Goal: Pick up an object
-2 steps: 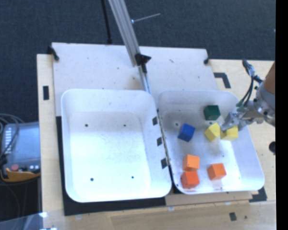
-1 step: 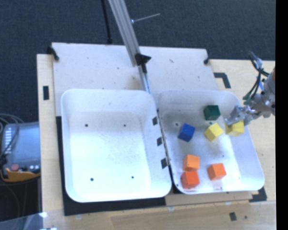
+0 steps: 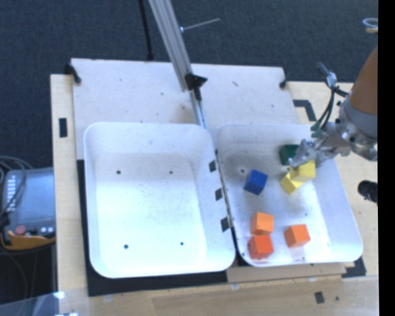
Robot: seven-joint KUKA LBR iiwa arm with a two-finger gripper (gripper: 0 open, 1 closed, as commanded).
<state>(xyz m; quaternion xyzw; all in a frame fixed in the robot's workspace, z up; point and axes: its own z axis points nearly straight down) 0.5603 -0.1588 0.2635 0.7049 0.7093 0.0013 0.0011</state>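
The right bin (image 3: 339,196) holds several small blocks. A blue cube (image 3: 255,182) lies near its middle. Two yellow blocks (image 3: 306,170) (image 3: 289,184) sit close together toward the bin's right side, with a green block (image 3: 288,153) just behind them. Three orange cubes (image 3: 263,222) (image 3: 261,245) (image 3: 297,235) are grouped at the front. My gripper (image 3: 305,155) reaches in from the right, low over the green block and the upper yellow block. It seems to touch or sit right beside them.
The left bin (image 3: 99,196) stands beside the right one, their rims meeting along a divider with black clips (image 3: 218,193). A slanted metal rail (image 3: 174,38) rises behind the bins. The arm's cables (image 3: 329,104) hang above the right bin's far corner.
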